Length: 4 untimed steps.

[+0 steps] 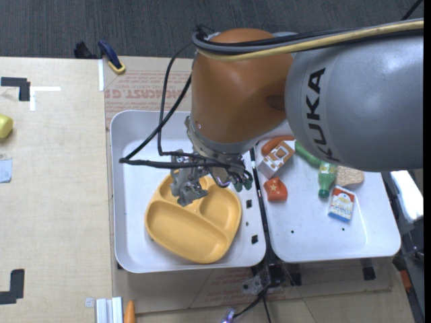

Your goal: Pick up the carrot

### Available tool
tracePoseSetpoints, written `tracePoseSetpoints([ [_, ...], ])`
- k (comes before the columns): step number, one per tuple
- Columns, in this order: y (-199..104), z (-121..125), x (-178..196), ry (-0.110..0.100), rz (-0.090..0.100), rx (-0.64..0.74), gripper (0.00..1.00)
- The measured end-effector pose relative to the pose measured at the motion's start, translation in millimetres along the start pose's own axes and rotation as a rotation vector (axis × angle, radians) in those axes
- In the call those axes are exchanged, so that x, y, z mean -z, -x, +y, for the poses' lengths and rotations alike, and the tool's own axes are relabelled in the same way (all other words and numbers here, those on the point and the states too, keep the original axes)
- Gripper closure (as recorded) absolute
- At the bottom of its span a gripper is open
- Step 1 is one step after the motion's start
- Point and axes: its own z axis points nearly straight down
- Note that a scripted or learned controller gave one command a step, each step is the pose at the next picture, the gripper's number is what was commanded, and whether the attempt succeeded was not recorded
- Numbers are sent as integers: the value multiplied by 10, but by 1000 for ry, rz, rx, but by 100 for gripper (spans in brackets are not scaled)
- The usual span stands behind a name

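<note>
Looming closest to the lens, the grey arm [357, 93] with its orange band is reaching in from the right and covering the far part of both bins. Its gripper [191, 187] is hanging low over the left bin [128, 200], right above the far edge of the yellow divided plate [195, 224]. Black cables are trailing around it, and whether it is open or closed cannot be told; nothing is showing in its grasp.

The carrot [277, 143] seems to be lying in the right bin [316, 237], at its far left corner: an orange piece peeking out from under the arm, with what looks like a green top pointing right. So the work is sitting at the approach step, with the gripper over the wrong bin. Next, by my reading, it is needing a lift clear of the plate, a shift right across the bin walls, and a descent on the carrot.

Crowding is making that awkward. An orange-and-white box [276, 160] is lying just beside the carrot on its near side, a red tomato-like piece [275, 190] is sitting nearer again, and a green bottle [326, 179], a brown biscuit [350, 177] and a small carton [342, 204] are lying to the right.
</note>
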Motion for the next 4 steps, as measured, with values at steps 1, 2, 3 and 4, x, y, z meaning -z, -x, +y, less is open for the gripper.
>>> tracePoseSetpoints([
  [1, 0, 0, 0, 0, 0, 0, 0],
  [2, 56, -67, -1735, 2, 7, 0, 0],
  [3, 69, -73, -1640, 1, 4, -2, 100],
  [4, -20, 151, -1859, -3, 5, -242, 100],
])
